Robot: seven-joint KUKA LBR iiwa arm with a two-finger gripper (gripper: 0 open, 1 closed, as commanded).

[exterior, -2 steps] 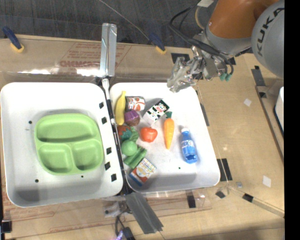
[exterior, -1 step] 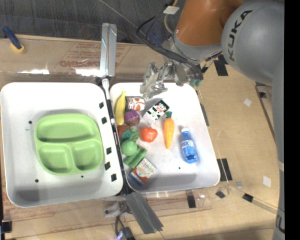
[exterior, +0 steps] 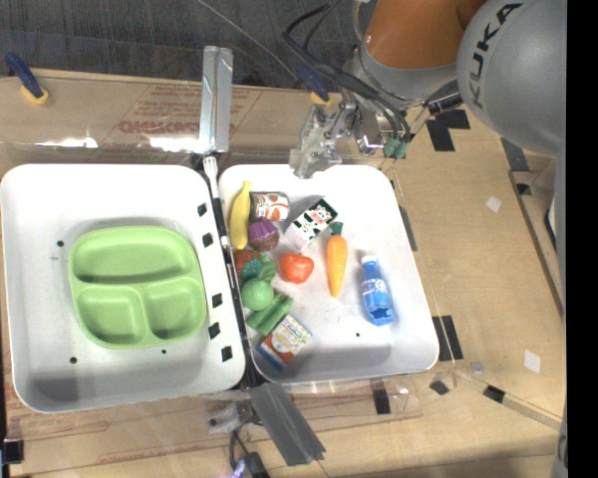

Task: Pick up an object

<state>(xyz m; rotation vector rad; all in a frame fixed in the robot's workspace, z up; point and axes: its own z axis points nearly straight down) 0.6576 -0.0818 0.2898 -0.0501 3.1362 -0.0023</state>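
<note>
Camera view: two shallow white plastic bins sat side by side on a wooden bench [exterior: 488, 267]. Left bin [exterior: 30, 267] held a glossy green divided tray [exterior: 137, 287], moulded with three compartments, rounded corners. Right bin [exterior: 404, 297] held a cluster of small toy groceries, mostly along its left half. A yellow banana [exterior: 239, 215], curved and smooth, lay against the left wall; just beside it a small can with a red-and-white label [exterior: 270, 205] and a purple onion-like piece [exterior: 263, 234]. A black-and-white patterned carton [exterior: 315, 219] sat near the top centre. An orange carrot [exterior: 336, 260], tapered, lay next to a red tomato-like piece [exterior: 296, 268]. A blue bottle [exterior: 376, 290] lay apart on the right. Green rounded pieces [exterior: 260, 302] and a small printed box [exterior: 285, 339] sat low by the left wall; exact shapes hard to make out.

The gripper [exterior: 314, 152] hung above the right bin's far rim, metallic, blurry, tangled with cables. Nothing was seen between its fingers; whether they stood wide or narrow could not be told. The grey arm with orange band [exterior: 424, 13] was cut off at the top and right.
</note>
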